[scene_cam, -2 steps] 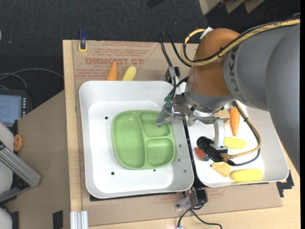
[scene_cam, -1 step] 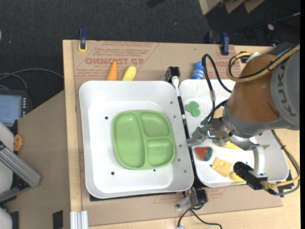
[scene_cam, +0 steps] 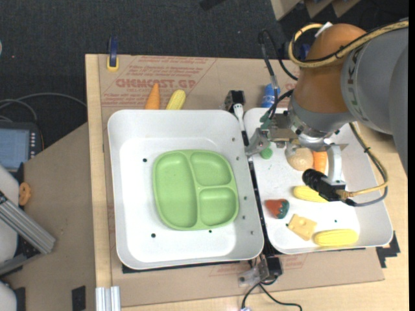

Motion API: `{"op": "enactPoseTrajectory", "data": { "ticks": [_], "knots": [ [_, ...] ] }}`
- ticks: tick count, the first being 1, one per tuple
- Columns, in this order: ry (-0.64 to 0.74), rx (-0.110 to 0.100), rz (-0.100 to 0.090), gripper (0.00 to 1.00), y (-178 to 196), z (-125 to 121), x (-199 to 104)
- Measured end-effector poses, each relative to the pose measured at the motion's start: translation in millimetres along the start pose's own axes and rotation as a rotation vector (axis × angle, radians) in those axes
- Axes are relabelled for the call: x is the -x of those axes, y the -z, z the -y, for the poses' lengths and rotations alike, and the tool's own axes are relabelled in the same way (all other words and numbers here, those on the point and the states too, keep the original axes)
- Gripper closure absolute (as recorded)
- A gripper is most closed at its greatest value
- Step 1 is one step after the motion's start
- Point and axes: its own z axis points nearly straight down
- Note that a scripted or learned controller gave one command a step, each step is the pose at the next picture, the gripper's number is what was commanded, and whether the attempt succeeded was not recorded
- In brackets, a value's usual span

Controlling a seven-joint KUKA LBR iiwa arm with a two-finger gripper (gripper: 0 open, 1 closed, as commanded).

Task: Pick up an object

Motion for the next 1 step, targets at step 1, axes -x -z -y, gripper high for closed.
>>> {"op": "enactPoseTrajectory", "data": {
  "ticks": [1],
  "knots": [
    [-0.007, -0.017, -0.003, 0.00, -4.0, 96.7, 22.6]
  ]
}}
